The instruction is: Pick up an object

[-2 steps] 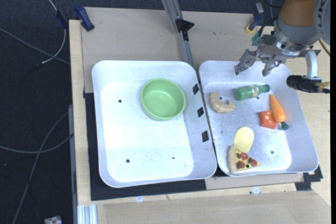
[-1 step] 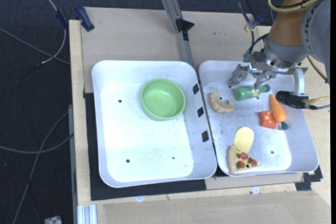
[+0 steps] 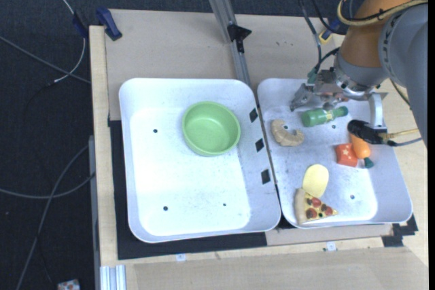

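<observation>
Right bin point(image 3: 387, 197): hand point(image 3: 319, 104) is hovering just above the green bottle point(image 3: 323, 116).
Grip: can't tell.
Left bin point(image 3: 146, 166): green bowl point(image 3: 211, 128) is sitting inside.

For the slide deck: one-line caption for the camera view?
End effector over the green bottle in the right bin; green bowl in the left bin.

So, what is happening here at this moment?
The arm reaches in from the right, and its gripper is low over the right bin, just above a green bottle. Nothing visibly sits between its fingers yet. A croissant, an orange toy and a pizza slice lie nearby. The left bin has a green bowl.
</observation>
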{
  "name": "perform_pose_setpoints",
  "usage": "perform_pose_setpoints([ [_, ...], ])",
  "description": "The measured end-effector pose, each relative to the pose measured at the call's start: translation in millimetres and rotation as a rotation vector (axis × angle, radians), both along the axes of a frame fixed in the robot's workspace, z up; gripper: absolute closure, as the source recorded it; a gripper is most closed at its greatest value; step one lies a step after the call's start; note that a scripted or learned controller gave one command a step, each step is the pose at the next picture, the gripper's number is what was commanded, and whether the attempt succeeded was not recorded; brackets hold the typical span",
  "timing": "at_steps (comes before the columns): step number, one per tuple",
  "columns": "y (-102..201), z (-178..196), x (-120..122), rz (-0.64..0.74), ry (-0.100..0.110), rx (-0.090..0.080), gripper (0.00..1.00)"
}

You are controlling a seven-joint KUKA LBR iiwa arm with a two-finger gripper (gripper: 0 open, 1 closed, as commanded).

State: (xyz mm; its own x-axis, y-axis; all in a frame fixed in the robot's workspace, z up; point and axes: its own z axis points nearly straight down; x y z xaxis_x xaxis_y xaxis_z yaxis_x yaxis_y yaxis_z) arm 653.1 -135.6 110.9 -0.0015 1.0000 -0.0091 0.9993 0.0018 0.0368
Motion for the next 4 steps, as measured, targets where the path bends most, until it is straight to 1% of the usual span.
perform_pose_setpoints([
  [1, 1.9, -1.7, -8.2, -0.002, 0.032, 0.009, 1.0],
  [2, -5.5, 48.8, -9.2, -0.003, 0.031, 0.009, 1.0],
  [3, -3.6, 117.3, -8.7, -0.001, 0.028, 0.01, 1.0],
  [4, -3.2, 145.3, -7.3, 0.0, 0.03, 0.009, 1.0],
])
